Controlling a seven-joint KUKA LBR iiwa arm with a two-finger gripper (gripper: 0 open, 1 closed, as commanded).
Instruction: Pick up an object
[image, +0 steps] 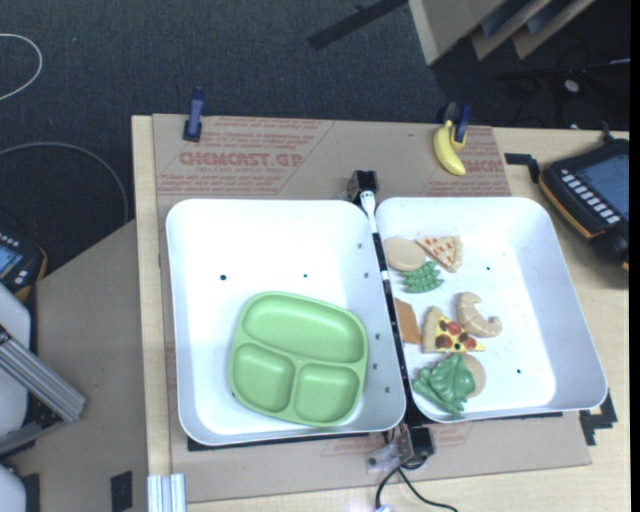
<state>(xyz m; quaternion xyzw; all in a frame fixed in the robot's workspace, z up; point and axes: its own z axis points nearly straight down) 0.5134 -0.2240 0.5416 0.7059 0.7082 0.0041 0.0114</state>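
2 white bins sit side by side on a brown board; the left bin (200, 300) holds a green divided plate (298, 357) with 3 compartments, lying toward its front; the right bin (545, 300) holds a cluster of toy food along its left side: a pizza slice (441, 249) at the back touching a tan round piece (404, 254), a small green leaf (423, 278) just in front of them, an orange-brown strip (407, 321) beside the dividing wall, a second pizza slice (447, 333), a tan curved piece (477, 315) to its right, and a larger green leafy piece (446, 383) at the front; a yellow banana (449, 150) lies on the board behind the right bin, beside a blue clamp (460, 116); another blue clamp (194, 114) stands at the board's back left.
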